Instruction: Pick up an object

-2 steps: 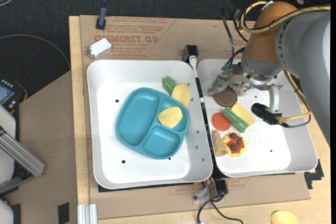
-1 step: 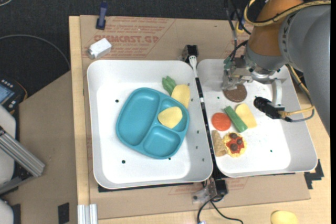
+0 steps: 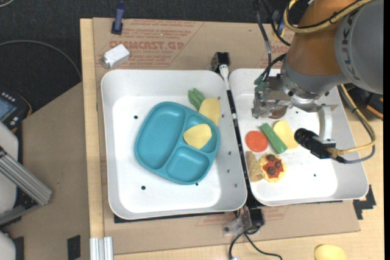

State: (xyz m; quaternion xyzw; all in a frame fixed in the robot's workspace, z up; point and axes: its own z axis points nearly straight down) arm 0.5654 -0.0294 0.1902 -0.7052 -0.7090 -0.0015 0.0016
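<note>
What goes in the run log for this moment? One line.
end effector over right bin | toy food below | blue plate in left bin

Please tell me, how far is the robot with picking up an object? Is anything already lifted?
Nothing looks lifted yet. The gripper is low over the right bin, near its back edge, above the red disc, green stick and yellow piece, which lie on the bin floor. I cannot tell if it holds anything. The blue tray in the left bin carries one yellow piece. Grasping and lifting remain.
</note>
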